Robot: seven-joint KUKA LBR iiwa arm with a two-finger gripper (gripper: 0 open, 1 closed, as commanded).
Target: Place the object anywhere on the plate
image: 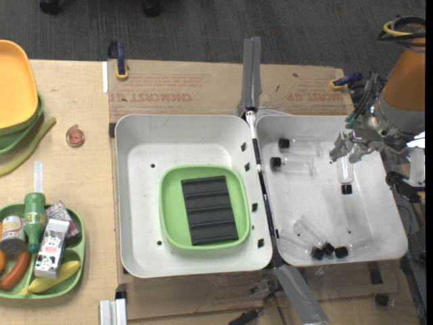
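End effector (346, 156) above right bin (379, 249)

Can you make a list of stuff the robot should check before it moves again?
1. Target in place: the green plate sits in the left bin - ok.
2. Room on the plate: a dark ribbed block covers its middle, only the rim is bare - not ok.
3. Objects to pick: clear vials with black caps lie in the right bin - ok.
4. End effector over the right bin - ok.
5. A vial hangs just below it; actually gripped - cannot tell.
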